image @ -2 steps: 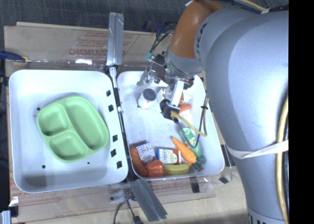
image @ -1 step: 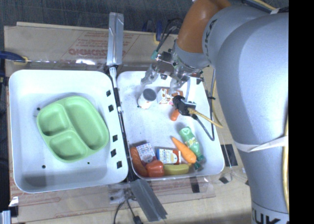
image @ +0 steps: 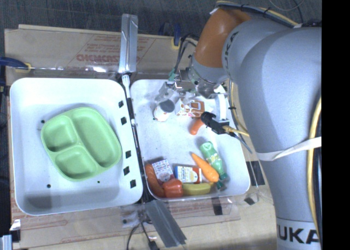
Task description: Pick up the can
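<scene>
The gripper (image: 176,89) was down inside the right bin (image: 143,128), near the bin's far wall, a bit toward its left side. The big grey arm (image: 273,96) came in over the bin's right side and hid that edge. It was not clear if the gripper was open or closed, or if it had hold of anything.

The can (image: 165,103), small and grey, lay just under the gripper, in the far left part of the bin. It looked like it was touching the gripper, but that was hard to tell. A little white thing (image: 161,114) sat right beside the can, on the near side. A flat printed pack (image: 188,108) and a short orange piece (image: 196,127) were close by, more toward the middle of the bin.

Along the bin's near wall lay a pile of toy food: a red pepper (image: 173,188), a yellow banana (image: 197,189), a small carton (image: 187,174), a carrot (image: 205,167) and a green bottle (image: 212,156). These were well apart from the can.

Left of the bin stood another bin (image: 27,134) with a green plate (image: 81,143)
</scene>
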### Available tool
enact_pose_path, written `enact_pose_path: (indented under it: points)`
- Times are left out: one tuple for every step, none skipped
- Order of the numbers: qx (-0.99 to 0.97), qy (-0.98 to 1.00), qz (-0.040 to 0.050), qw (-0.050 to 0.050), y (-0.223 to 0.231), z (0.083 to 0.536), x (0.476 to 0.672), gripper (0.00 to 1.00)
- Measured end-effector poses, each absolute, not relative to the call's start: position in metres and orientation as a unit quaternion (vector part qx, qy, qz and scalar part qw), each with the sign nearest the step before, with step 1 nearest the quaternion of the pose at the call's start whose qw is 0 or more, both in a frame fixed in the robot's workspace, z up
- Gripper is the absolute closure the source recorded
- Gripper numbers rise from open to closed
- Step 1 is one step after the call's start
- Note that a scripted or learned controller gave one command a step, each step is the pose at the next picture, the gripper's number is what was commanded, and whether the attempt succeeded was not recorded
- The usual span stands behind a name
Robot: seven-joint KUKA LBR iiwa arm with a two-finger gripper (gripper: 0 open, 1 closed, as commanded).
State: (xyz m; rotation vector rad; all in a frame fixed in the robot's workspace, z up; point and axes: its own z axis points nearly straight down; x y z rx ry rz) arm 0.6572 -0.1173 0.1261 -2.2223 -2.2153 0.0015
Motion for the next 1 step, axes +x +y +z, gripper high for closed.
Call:
enact_pose_path:
  points:
    - [-0.707,-0.707,0.0012,0.003,-0.1172,0.1347,0.6577,1.0]
